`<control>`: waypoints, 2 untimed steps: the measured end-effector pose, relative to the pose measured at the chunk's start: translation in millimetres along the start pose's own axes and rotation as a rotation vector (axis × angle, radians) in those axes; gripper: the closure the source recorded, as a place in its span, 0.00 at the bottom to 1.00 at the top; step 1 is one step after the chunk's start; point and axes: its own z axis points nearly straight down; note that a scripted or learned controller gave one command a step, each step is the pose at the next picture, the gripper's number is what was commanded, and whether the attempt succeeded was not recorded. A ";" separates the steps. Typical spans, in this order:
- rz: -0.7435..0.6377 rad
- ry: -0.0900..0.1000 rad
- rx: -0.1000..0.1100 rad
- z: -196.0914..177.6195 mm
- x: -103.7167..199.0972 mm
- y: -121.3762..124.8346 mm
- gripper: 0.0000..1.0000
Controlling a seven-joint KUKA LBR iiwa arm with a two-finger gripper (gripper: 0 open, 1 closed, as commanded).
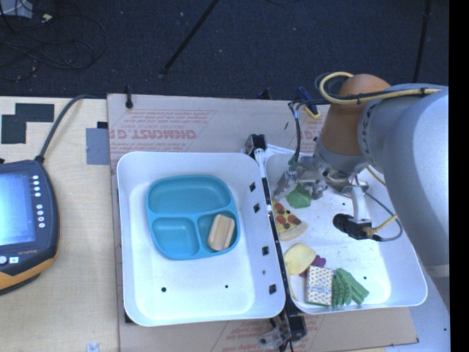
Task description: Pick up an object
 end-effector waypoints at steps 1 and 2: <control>-0.003 0.005 0.005 1.9 -37.4 -0.3 0.00; -0.001 0.003 0.005 2.0 3.1 -0.8 0.00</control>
